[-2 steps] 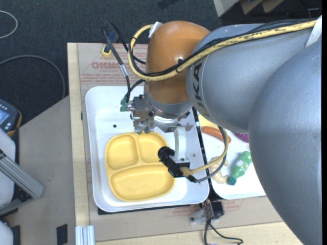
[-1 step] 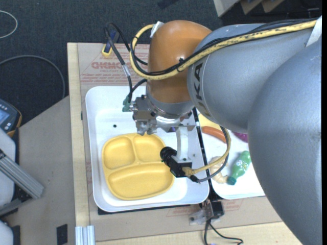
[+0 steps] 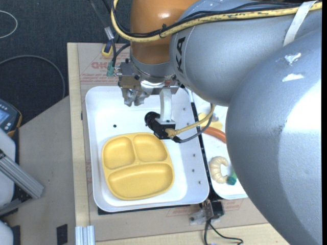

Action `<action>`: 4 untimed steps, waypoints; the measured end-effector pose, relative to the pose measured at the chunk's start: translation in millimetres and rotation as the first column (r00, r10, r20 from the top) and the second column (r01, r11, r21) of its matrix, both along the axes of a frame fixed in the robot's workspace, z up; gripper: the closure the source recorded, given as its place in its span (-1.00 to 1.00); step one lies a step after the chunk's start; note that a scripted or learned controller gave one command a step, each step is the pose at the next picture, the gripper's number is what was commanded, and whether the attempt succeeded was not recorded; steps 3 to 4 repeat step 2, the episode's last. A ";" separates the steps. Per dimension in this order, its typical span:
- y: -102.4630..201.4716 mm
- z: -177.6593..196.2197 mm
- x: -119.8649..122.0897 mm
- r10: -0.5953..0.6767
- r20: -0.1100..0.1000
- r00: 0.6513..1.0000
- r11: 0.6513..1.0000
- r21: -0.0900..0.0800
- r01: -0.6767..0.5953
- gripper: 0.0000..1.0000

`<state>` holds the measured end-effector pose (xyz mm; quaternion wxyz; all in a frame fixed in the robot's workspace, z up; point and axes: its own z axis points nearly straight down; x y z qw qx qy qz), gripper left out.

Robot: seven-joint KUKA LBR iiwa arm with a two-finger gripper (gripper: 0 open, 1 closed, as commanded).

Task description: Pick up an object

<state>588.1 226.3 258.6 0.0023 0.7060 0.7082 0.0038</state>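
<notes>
**Pincer over far end of one bin, plate below and apart**

Bins: two, white and shallow, side by side on the table [image 3: 76,137]. The bin at the view's left [image 3: 94,152] lies open to sight; the bin at the view's right [image 3: 225,193] is mostly covered by the arm [image 3: 255,86].

Plates: one. Yellow plate [image 3: 137,165], lying flat on the floor of the left-hand bin, in its near half and closer to that bin's left wall than to its right. Rounded corners, raised rim, matte and plastic-looking. Three compartments counted: two smaller ones side by side along the far edge and one long one along the near edge. It is turned a little out of square with the bin walls. Nothing lies in any compartment.

Other loose things: three seen, all in the right-hand bin near its left wall. One orange piece [image 3: 216,133], long and narrow, partly under the arm. One cream curved piece [image 3: 218,168], ribbed and bent like a hook. One small green bit [image 3: 232,179] touching the cream piece's near end; what it is cannot be made out.

Arm: one, grey with an orange band [image 3: 153,19], entering from the view's right.

Pincer [image 3: 134,97]: one, over the far part of the left-hand bin, beyond the plate's far edge and apart from it. Whether it is released or clenched cannot be told at this angle; nothing is seen held in it.
</notes>
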 end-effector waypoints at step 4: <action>-1.9 90.7 -51.9 -0.002 -0.020 1.000 1.000 -0.005 0.002 1.00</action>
